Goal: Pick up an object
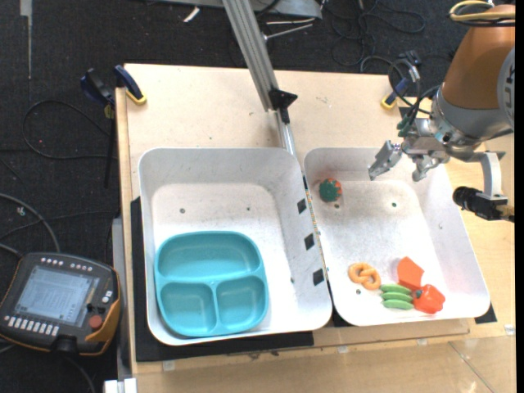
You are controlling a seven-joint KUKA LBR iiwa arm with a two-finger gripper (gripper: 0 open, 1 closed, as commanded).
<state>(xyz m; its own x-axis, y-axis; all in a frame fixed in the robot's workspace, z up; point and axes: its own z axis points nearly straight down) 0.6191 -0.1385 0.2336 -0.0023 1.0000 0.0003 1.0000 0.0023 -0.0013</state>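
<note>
**Nothing picked up so far**

Nearest the camera lies a blue tray (211, 283) in the left bin (164, 170). Taking the right bin (458, 228) as landmark: a pretzel (364, 275), green beans (397, 295) and red pepper (426, 298) cluster at its near edge, a small green-and-red ball (330, 190) sits toward its far left. Over its far side hangs the gripper (404, 164), fingers spread wide, holding nothing; the whole grasp is left, judging by this

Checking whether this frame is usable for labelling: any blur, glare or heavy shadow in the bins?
Camera view: even lighting, soft shadows only; the teal tray and toy pretzel look sharp; the gripper is slightly soft; no strong glare on the right bin.
</note>
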